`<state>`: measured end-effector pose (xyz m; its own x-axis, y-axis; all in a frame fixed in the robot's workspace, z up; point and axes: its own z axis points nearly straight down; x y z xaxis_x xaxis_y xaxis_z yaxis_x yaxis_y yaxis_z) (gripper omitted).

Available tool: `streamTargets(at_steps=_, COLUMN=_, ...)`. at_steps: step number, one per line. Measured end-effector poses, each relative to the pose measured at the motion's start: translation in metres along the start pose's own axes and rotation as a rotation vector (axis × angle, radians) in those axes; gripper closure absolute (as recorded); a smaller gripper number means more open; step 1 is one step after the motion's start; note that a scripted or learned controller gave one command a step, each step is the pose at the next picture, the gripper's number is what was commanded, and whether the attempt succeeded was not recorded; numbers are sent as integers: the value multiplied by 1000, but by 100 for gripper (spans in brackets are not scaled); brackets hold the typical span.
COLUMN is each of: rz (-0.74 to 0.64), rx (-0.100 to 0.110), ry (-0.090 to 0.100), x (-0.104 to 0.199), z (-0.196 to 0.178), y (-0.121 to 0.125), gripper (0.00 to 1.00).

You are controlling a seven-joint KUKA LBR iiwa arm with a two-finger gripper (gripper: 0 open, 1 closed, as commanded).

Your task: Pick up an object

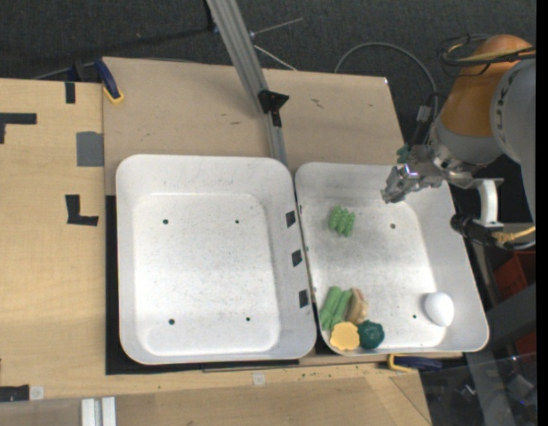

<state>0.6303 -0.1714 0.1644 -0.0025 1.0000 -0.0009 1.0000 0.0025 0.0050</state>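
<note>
In the right bin (451,264) a small green ridged object (341,221) lies near the upper middle. A cluster sits at the bin's near left corner: a long green piece (332,306), a tan piece (356,304), a yellow round piece (345,335) and a dark teal piece (371,334). A white ball (438,308) rests near the right wall. My gripper (396,187) hangs over the bin's far right part, to the right of the green ridged object and apart from it.
The left bin (132,238) lies beside the right one. A slanted metal pole (243,47) reaches down to the bins' shared far edge. Black clips (296,257) sit along the divide. Cables (380,56) loop behind the right bin.
</note>
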Motion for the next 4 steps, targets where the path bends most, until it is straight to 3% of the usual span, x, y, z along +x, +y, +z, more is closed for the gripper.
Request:
streamTargets(at_steps=2, rz=1, rx=3, ry=0, x=-3, z=-73, y=5, gripper=100)
streamTargets(at_steps=4, rz=-4, rx=5, ry=3, x=104, z=-84, y=18, gripper=100)
